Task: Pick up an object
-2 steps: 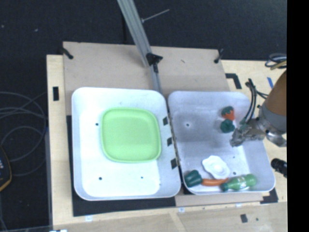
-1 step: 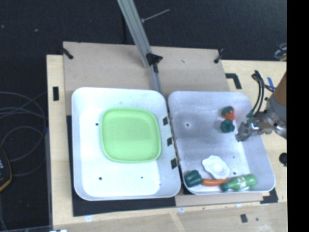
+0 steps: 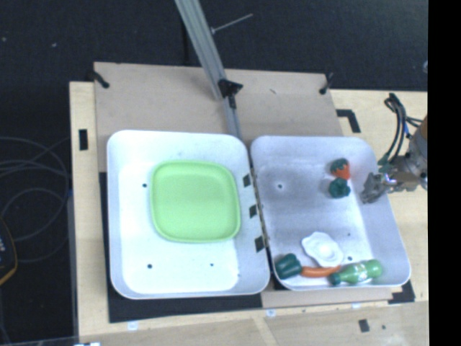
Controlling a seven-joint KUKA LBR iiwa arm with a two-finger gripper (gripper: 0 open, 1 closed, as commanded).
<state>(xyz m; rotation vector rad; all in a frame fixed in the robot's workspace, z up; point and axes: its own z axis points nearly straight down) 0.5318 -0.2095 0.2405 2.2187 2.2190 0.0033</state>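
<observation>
jaws — state unclear | gripper (image 3: 374,188) at right bin (image 3: 382,215) rim — near green toy (image 3: 339,188)

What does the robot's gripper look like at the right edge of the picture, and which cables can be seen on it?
The gripper is a small grey metal part with darker details, seen over the rim of the right bin. Thin dark cables loop above it. A brownish-orange patch shows behind it. Finer details are too blurred to tell.

We see our arm (image 3: 416,150) reaching in from the right edge of the view, with dark cables looping above its wrist. Our gripper (image 3: 376,187) hangs low at its end, a small grey and dark mass pointing leftward.
</observation>
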